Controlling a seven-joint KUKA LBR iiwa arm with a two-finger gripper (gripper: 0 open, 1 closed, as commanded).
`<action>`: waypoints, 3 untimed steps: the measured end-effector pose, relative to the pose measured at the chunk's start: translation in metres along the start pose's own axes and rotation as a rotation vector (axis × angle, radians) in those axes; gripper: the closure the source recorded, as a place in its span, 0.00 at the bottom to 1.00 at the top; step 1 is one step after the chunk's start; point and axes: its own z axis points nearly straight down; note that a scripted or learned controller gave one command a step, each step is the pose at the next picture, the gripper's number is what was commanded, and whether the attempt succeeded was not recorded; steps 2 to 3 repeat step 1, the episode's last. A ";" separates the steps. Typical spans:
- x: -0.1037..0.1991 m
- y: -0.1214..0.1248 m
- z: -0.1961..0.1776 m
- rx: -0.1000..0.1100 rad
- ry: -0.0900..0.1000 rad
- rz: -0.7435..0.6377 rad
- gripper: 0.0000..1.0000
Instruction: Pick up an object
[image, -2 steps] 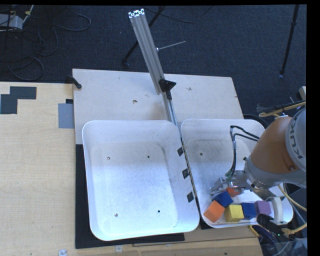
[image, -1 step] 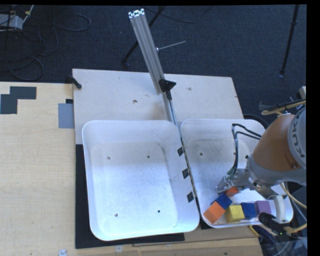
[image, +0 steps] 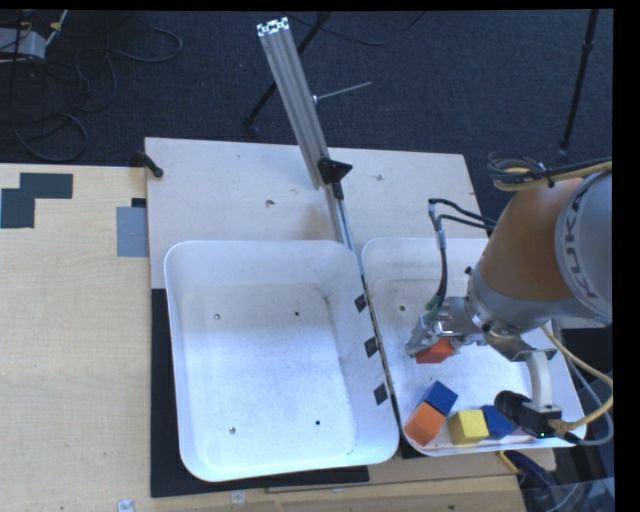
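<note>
In the camera view, an orange cube (image: 424, 423), a yellow cube (image: 467, 427) and two blue blocks (image: 441, 397) are seen clustered at the near edge of the right white bin (image: 400, 262). Just behind them, the gripper (image: 432, 341) is lowered over a small red-orange block (image: 436, 351). The step is judged to be the grasp; a secure closure, then a lift, is called for next.

Pale bench top (image: 250, 190), lying under two shallow white bins set side by side and touching along a shared edge. Left bin (image: 200, 262) larger in view; right bin (image: 400, 258) beside it. Black mat (image: 160, 400) showing beneath the left bin's left and lower edges.
</note>
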 end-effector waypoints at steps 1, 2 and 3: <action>0.087 0.008 -0.024 0.006 0.000 0.000 1.00; 0.087 0.008 -0.024 0.006 0.000 0.000 1.00; 0.087 0.008 -0.024 0.006 0.000 0.000 1.00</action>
